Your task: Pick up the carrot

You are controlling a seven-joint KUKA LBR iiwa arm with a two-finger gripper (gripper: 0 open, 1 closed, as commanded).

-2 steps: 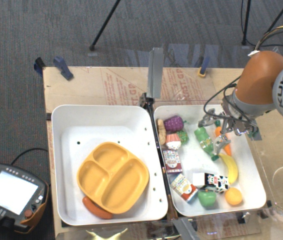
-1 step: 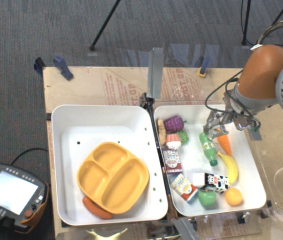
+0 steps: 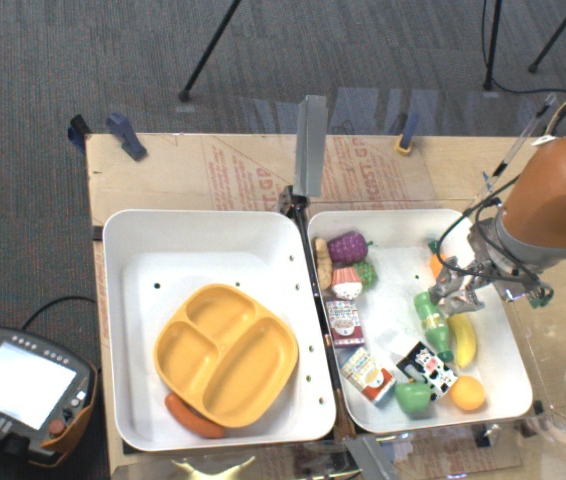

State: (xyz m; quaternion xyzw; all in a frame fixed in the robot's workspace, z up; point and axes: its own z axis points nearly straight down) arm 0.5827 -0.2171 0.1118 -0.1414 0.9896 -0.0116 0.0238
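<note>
Two white bins [image 3: 123, 258], one yellow tray [image 3: 225, 354], one banana [image 3: 462, 340], one orange [image 3: 468, 393]

You have a brown tabletop [image 3: 253, 168] with faint red print as your landmark. Around it lies dark grey ribbed carpet [image 3: 83, 48]. Beyond its far edge, thin black stand legs [image 3: 213, 40] slant across the floor. Off its near left corner rests a handheld screen [image 3: 23, 388].

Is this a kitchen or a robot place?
Most likely a robot lab, not a kitchen. A robot arm reaches over two white bins on a cardboard-topped bench, tripod legs stand on carpet, and a handheld control screen sits nearby.
</note>
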